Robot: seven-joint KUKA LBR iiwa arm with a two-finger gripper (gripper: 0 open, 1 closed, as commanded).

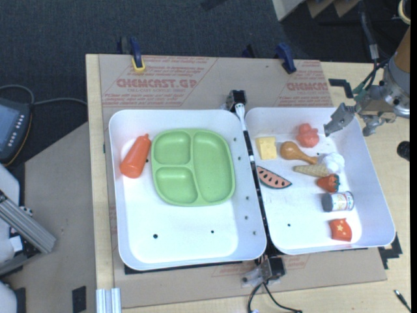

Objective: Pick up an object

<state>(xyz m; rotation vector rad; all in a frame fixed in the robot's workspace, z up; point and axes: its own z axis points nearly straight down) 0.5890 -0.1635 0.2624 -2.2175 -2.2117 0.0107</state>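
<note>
The gripper (355,119) hangs over the right bin's (371,233) far corner, fingers spread and holding nothing, probably lining up on the toy food clustered just below it, the pink piece (307,135) nearest, the drumstick (296,152) beside it.

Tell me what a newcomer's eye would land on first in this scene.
The big green divided plate in the left bin stands out most, with an orange bottle beside it on the left. The right bin holds a cluster of small toy foods, among them a watermelon slice and a yellow cheese block. The gripper hovers over that bin's far right corner.
</note>
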